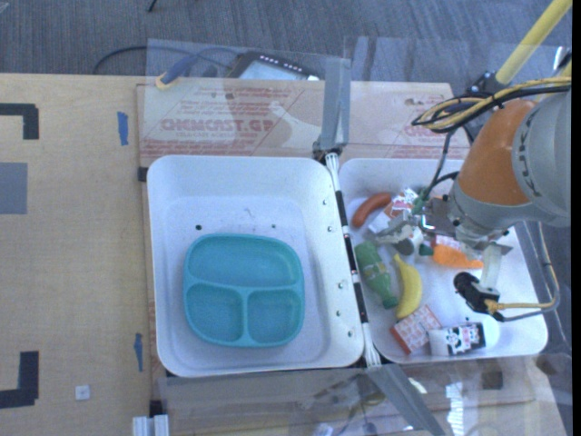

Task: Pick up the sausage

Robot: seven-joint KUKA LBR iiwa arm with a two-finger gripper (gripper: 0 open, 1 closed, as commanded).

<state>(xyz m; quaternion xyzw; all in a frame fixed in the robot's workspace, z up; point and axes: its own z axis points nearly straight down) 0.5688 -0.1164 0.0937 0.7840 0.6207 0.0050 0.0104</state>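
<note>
The sausage (371, 208), a short reddish-orange link, lies tilted in the far left part of the right bin (531, 334), close to the wall that divides the two bins. Nothing is touching it. Just beside it toward the right is a small clutter of packets, and nearer the front lie a green bottle (377, 275) and a yellow banana (410, 286) side by side, with an orange carrot (451, 255) further right. At the front edge sit a red-and-white packet (413, 330) and a small black-and-white carton (465, 337). The left bin (172, 189) holds a teal plate (242, 290) with three compartments. The grey arm with its orange band reaches in from the right and hangs over the middle of the right bin; its gripper (419, 218) sits among the packets, and I cannot tell its state from here. This looks like the approach step, with no grasp made. The next move probably calls for shifting left and farther back, then lining up across the sausage's narrow width before lowering.
</note>
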